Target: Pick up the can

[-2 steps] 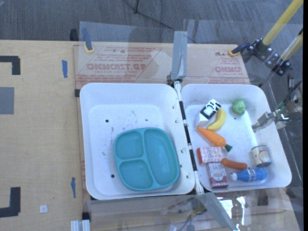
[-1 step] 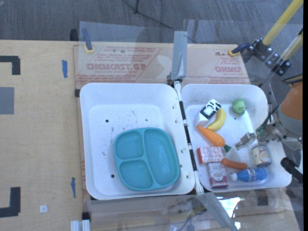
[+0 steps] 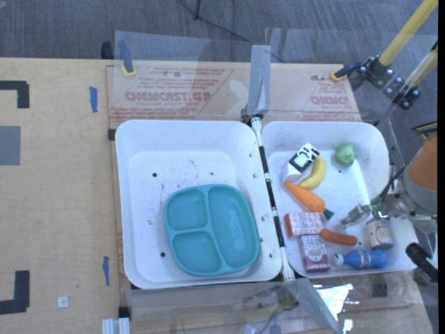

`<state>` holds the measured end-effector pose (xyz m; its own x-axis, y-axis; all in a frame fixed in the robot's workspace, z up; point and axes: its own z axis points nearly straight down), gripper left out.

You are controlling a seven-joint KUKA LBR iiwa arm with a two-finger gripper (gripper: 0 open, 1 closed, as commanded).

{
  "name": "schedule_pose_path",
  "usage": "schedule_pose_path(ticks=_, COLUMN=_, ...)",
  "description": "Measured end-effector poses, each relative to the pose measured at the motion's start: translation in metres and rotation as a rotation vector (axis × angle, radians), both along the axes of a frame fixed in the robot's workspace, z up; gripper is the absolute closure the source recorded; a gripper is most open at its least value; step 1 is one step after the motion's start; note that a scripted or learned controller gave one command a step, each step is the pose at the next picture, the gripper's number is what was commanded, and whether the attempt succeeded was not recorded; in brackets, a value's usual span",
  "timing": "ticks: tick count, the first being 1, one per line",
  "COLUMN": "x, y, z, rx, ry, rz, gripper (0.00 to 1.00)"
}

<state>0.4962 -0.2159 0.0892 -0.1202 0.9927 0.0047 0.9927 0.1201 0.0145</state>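
Showing, largest first: pale wooden bench (image 3: 55, 186); two shallow white plastic bins side by side, left bin (image 3: 139, 136) and right bin (image 3: 374, 135); teal three-compartment plastic plate (image 3: 208, 228) lying flat in left bin; grey arm with orange band (image 3: 424, 176) entering at right; metal two-finger gripper (image 3: 356, 214) low over right bin's near right part, opening not discernible; orange carrot (image 3: 306, 197); yellow banana (image 3: 314, 174); blue plastic bottle (image 3: 365, 259) lying by near wall; small pale-labelled metal can (image 3: 379, 236) in right bin, just beside gripper, above bottle.
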Motion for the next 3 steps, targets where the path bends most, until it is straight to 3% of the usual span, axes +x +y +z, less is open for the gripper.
schedule_pose_path(ticks=1, x=-0.001, y=-0.005, z=0.008, rx=-0.009, ry=-0.001, rz=-0.005, gripper=1.0)
schedule_pose_path(ticks=2, x=0.027, y=-0.007, z=0.029, rx=-0.006, ry=0.016, rz=-0.018, gripper=1.0)
schedule_pose_path(ticks=3, x=0.027, y=-0.006, z=0.028, rx=-0.004, ry=0.016, rz=-0.018, gripper=0.0)
